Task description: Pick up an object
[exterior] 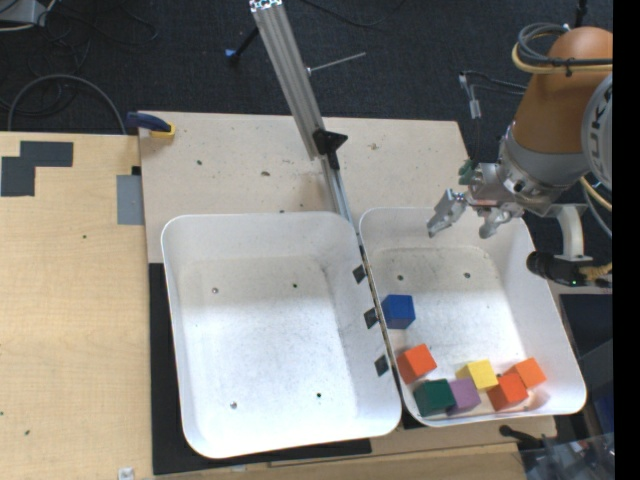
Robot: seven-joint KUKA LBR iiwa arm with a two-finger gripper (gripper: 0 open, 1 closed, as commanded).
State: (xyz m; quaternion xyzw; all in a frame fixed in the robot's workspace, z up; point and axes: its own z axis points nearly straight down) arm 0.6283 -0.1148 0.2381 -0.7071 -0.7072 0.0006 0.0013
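I see my gripper (467,216) hanging spread and holding nothing over the right bin's (553,318) far edge. The blue cube (399,310) sits mid-bin near the divider; other blocks (470,382) cluster along the near wall.

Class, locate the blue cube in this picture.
The blue cube lies in the right bin, near its left wall, above the orange cube.
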